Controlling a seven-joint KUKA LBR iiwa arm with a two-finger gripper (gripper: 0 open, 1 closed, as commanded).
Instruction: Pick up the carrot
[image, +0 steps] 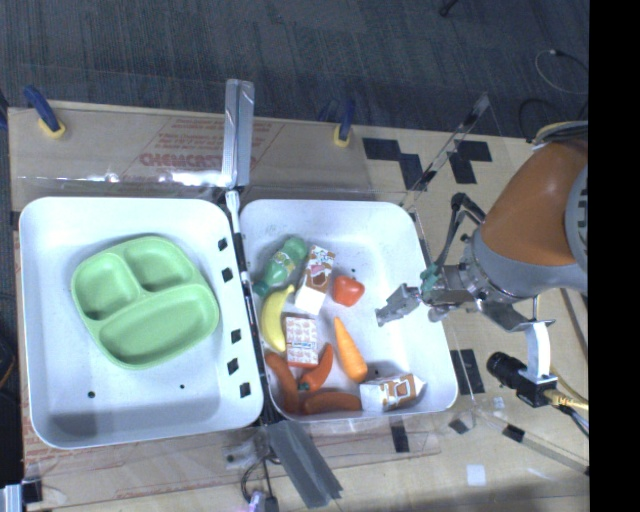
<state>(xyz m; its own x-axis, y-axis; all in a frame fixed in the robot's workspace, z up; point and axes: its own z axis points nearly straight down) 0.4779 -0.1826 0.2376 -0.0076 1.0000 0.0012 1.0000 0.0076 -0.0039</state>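
The carrot (349, 351) is an orange cone lying in the right bin (400, 225), its tip pointing up-left, between a small printed box (301, 339) and a carton (392, 392). My gripper (396, 306) hangs over the right part of that bin, up and to the right of the carrot and apart from it. Nothing is seen between its fingers.
The right bin also holds a banana (272, 317), a tomato (347, 291), a green vegetable (282, 260), red sausages (318, 385) and a small carton (319, 266). A green divided plate (146, 298) lies in the left bin (60, 410).
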